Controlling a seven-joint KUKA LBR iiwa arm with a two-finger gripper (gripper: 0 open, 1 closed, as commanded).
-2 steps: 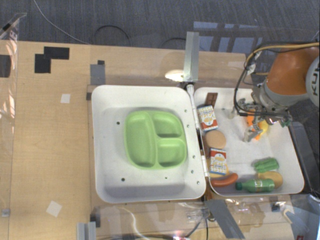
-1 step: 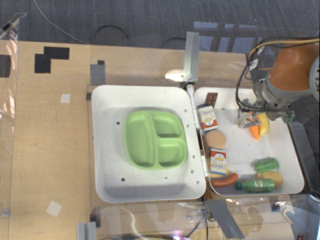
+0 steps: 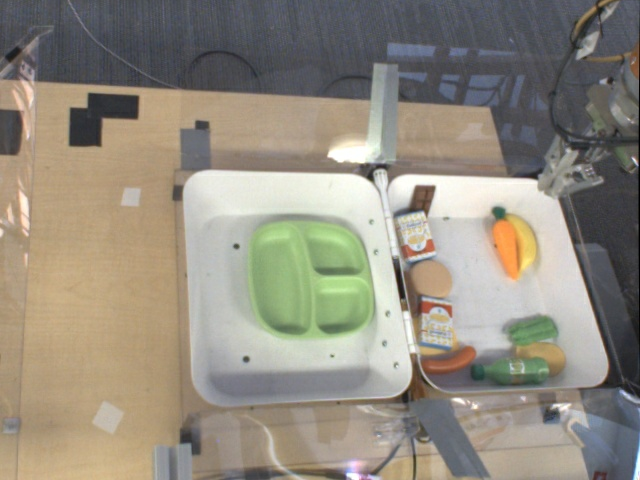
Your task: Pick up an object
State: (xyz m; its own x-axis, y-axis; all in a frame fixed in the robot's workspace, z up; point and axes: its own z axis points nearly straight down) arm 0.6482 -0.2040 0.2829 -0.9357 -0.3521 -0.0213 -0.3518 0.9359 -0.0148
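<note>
In the camera view, two shallow white plastic bins are seen side by side on the pale wooden desk [image 3: 90,298]. In the left bin [image 3: 215,218] a light green plastic plate with three compartments [image 3: 308,276] is laid flat near the middle. In the right bin [image 3: 470,228] an orange toy carrot [image 3: 506,243] is set against a yellow toy banana [image 3: 526,242] near the far right corner. Along the bin's left wall two small printed cartons [image 3: 415,235] [image 3: 436,324] are lined up with a round tan bun [image 3: 431,279] between them. At the near edge a red sausage [image 3: 449,359], a green bottle [image 3: 512,371] and a green vegetable piece [image 3: 531,329] are grouped. The gripper [image 3: 570,173] is held above the right bin's far right corner, beyond the carrot; nothing is seen in it, and whether the fingers are apart or together cannot be told.
</note>
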